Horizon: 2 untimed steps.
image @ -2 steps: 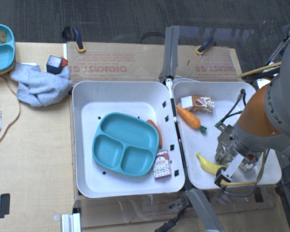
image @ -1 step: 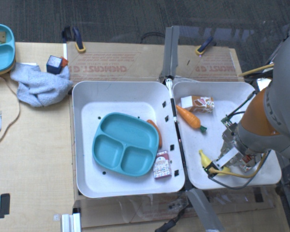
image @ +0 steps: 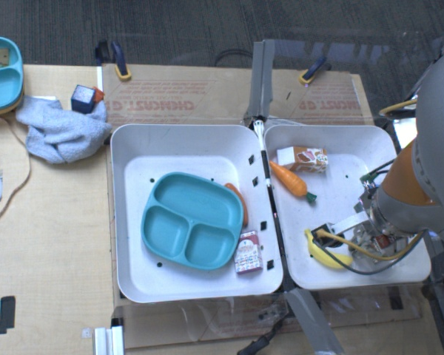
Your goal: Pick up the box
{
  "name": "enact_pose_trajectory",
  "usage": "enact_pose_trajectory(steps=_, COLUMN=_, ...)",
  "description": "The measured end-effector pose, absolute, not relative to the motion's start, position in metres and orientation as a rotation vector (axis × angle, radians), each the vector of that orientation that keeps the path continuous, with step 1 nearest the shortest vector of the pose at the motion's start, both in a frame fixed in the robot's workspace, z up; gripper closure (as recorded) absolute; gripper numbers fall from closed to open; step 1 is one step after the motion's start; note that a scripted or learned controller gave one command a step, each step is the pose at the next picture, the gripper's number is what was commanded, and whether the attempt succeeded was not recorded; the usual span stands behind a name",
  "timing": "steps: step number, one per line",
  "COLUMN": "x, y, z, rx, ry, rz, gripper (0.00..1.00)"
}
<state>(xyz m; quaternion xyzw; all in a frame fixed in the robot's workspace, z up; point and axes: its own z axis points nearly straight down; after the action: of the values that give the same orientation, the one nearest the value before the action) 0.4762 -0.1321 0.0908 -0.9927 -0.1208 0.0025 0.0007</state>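
Lowest in my frame, the small red box (image: 249, 254) lay in the left bin (image: 126, 220), at its lower right, touching the teal divided plate's (image: 192, 219) lower right edge. From the right, the arm had the gripper (image: 355, 237) down in the right bin (image: 340, 276), low in the frame, just beside a banana (image: 327, 253); I could not tell how its jaws stood. A carrot (image: 290, 180) and a brown-and-white packet (image: 305, 158) lay toward that bin's upper left. A grey cloth (image: 63, 133) sat upper left on the bench.
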Motion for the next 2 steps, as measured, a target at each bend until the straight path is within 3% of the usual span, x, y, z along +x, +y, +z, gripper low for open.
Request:
enact_pose_trajectory(steps=1, x=0.4759, y=-0.1332, z=0.0906, rx=-3.062, ry=-0.688, rz=0.008, gripper=1.00)
enact_pose_trajectory(steps=2, x=0.4762, y=-0.1325, z=0.0907, rx=-3.109, ry=-0.439, rz=0.007, gripper=1.00)
